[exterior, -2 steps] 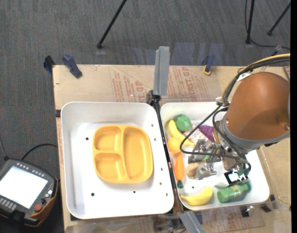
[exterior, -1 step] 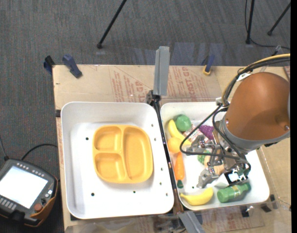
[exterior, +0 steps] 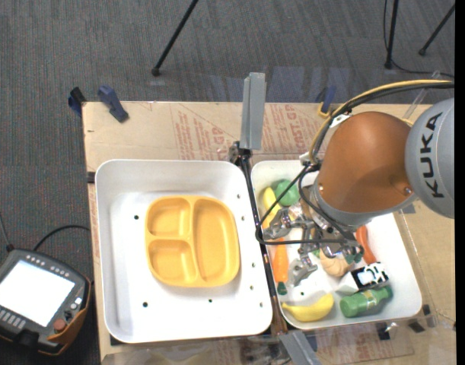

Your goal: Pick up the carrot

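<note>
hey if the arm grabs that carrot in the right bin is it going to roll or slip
Probably a little. The carrot looks long, round and smooth, like moulded plastic, so it may roll sideways or slide out of a pinch. It looks stiff and likely light. It lies along the right bin's left wall, which may crowd the tool.

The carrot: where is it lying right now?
The carrot lies in the right bin, along its left wall, just left of the gripper and above the banana.
</note>
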Controlling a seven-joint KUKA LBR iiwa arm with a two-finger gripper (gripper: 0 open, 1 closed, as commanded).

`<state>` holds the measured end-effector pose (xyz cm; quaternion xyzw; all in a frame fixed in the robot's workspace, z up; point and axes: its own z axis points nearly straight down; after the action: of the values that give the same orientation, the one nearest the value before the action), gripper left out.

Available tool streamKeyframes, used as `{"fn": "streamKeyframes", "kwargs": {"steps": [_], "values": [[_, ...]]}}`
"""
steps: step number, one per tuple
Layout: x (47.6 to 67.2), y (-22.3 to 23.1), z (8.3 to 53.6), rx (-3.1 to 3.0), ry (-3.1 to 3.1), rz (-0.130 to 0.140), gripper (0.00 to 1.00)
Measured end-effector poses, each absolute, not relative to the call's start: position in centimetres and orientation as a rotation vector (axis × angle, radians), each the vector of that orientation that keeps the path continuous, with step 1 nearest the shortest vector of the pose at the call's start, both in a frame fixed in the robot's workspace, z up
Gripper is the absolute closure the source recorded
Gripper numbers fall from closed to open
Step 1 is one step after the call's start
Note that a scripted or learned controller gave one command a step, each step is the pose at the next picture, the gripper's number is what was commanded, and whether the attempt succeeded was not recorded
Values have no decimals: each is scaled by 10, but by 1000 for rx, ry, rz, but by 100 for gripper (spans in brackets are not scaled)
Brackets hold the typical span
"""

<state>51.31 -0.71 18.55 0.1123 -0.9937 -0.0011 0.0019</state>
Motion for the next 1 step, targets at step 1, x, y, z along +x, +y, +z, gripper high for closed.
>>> {"fn": "streamKeyframes", "kwargs": {"steps": [1], "values": [[510,-59,187,124,-3138,-2,0]]}}
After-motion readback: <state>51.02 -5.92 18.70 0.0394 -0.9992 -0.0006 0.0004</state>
